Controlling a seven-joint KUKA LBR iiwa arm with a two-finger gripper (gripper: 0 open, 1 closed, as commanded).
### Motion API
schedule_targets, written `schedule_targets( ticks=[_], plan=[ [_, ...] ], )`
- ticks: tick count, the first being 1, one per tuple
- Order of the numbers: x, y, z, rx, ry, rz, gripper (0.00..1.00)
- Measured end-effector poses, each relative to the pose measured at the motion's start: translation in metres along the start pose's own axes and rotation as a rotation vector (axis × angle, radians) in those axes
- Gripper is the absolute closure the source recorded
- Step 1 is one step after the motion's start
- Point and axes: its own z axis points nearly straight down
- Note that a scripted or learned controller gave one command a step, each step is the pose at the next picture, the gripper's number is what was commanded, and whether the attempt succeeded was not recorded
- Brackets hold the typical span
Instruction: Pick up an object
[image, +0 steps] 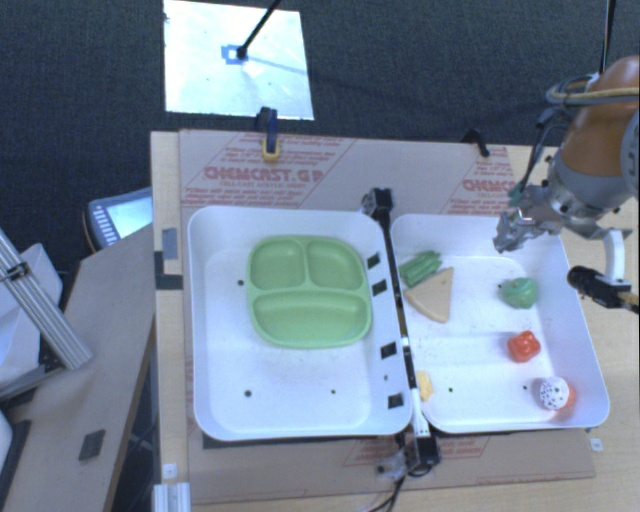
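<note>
A: Take the right bin (590, 395) as the marker. What's in it?

B: Biggest first: a tan wedge (432, 296) near its left wall, a green leafy piece (419, 266) just above that, a green lump (519, 292) toward the right, a red piece (523, 346) below it, and a speckled ball (550, 393) in the near right corner.

A: And the gripper (509, 236)?

B: It hangs over the bin's far edge, arm slanting in from the right. The green lump lies nearest, just toward the camera. Whether it's wide or narrow I cannot tell.
</note>
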Motion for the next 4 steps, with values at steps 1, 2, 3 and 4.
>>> schedule_targets(
  ticks=[1, 2, 3, 4],
  plan=[
    [0.000, 0.002, -0.046, 0.001, 0.000, -0.003, 1.00],
    [0.051, -0.003, -0.043, 0.006, 0.003, -0.008, 1.00],
    [0.099, 0.002, -0.049, 0.005, 0.003, -0.008, 1.00],
    [0.149, 0.004, -0.053, 0.005, 0.004, -0.008, 1.00]
  ],
)
